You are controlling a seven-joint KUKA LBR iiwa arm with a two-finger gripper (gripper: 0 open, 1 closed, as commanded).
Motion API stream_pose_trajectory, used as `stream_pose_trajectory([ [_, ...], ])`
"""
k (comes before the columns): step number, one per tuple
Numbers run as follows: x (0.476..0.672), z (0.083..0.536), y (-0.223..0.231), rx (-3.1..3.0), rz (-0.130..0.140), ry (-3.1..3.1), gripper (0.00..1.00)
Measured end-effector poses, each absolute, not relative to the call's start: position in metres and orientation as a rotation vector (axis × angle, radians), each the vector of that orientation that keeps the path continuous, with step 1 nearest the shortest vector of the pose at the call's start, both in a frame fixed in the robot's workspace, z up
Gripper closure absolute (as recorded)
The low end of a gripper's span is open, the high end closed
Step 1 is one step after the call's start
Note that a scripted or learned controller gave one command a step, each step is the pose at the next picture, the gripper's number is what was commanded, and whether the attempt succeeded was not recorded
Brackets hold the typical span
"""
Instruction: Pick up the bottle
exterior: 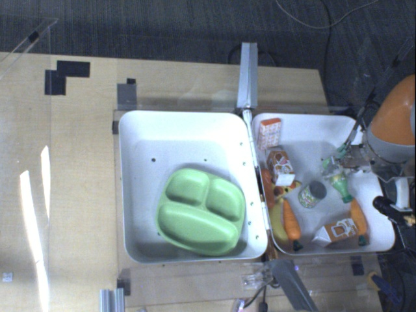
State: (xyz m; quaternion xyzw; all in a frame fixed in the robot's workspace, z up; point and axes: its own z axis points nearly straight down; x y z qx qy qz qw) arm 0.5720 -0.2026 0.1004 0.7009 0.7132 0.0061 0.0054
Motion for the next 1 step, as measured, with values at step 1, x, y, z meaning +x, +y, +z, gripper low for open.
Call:
stream_pose_trajectory([
  [1, 0.5489, 0.1917, -0.1409, 2.460, 0.007, 1.948, 1.00],
])
